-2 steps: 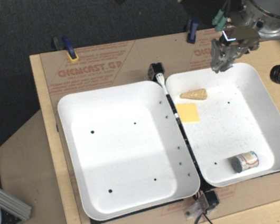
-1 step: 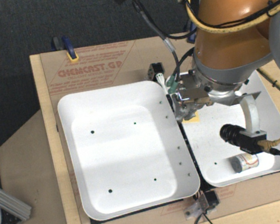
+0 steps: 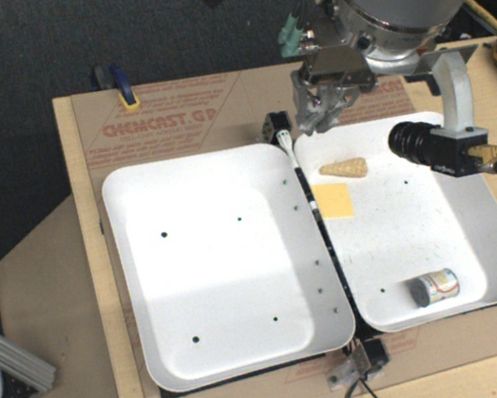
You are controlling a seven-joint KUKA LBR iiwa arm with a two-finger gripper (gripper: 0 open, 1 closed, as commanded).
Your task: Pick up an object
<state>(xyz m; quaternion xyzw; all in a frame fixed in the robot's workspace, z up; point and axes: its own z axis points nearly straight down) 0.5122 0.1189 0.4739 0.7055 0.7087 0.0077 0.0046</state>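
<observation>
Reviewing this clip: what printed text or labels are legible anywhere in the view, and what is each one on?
"CHEMCAST G.P": red print on the brown board under the bins; the smaller red lines beneath it are too blurred to read.
Label on the small can in the right bin: too small to read.

White bins (image 3: pixel 211 257) — yellow square (image 3: pixel 334 200), tan cone (image 3: pixel 344 168)

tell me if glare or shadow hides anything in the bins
Camera view: the white left bin is brighter across its lower half, nothing washed out; in the white right bin the yellow square sponge, tan cone and small grey can stay sharp.
</observation>
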